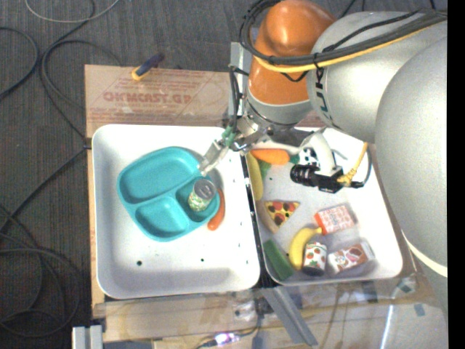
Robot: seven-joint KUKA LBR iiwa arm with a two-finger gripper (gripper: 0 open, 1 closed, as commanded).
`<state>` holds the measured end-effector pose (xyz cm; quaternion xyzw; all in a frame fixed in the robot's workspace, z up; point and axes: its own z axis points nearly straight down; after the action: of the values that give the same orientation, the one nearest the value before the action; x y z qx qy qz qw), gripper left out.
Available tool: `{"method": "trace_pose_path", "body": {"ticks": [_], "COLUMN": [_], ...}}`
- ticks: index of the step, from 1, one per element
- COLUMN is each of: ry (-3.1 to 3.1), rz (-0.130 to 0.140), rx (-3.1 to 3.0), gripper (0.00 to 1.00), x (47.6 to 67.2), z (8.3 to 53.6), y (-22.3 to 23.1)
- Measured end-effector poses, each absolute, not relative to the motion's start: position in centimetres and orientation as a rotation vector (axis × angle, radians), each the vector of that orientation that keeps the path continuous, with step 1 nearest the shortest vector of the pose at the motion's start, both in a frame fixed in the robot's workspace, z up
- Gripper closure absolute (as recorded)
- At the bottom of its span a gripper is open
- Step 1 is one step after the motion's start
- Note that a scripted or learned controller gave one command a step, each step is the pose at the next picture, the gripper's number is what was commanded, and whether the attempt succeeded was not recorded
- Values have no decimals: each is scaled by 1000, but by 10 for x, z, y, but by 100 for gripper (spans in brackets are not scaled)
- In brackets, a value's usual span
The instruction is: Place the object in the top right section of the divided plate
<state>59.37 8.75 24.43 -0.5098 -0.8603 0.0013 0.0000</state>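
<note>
Now | can (201,195): silver lid, green label | upright on teal plate (156,184)

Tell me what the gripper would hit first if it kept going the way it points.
The gripper slants down-left over the teal divided plate. Straight on, it would likely meet the plate's right rim or the small can beside it first; depth is unclear from this view.
</note>
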Motion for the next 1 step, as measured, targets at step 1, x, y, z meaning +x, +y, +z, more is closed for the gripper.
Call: {"method": "trace_pose_path", "body": {"ticks": [1], "ry": [-2788], "rz": [5], "rx": [-1449], "gripper": [0], "x": [544], "z": [277], "y": [53]}}
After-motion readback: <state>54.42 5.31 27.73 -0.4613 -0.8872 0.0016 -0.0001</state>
